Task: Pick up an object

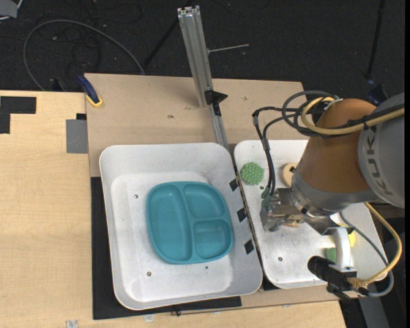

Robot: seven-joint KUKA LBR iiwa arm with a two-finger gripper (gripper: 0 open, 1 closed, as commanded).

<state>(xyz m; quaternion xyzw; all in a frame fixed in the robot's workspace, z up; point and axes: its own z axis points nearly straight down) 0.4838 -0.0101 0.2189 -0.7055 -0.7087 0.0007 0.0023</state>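
My gripper (281, 215) reaches down into the right bin (287, 268), near its left wall, under the orange and grey wrist. A green bumpy ball (252, 173) lies in that bin's far left corner, a short way beyond the gripper and apart from it. A small cream round thing (288, 173) sits to the right of the ball, partly hidden by the arm. A bit of green and yellow (331, 252) peeks out from under the wrist near the bin's front right. The arm hides much of the right bin's floor.
The left bin (123, 176) holds a teal divided plate (189, 221) at its middle. Black clips (241, 214) sit along the wall between the two bins. An aluminium post (197, 53) rises behind the bins.
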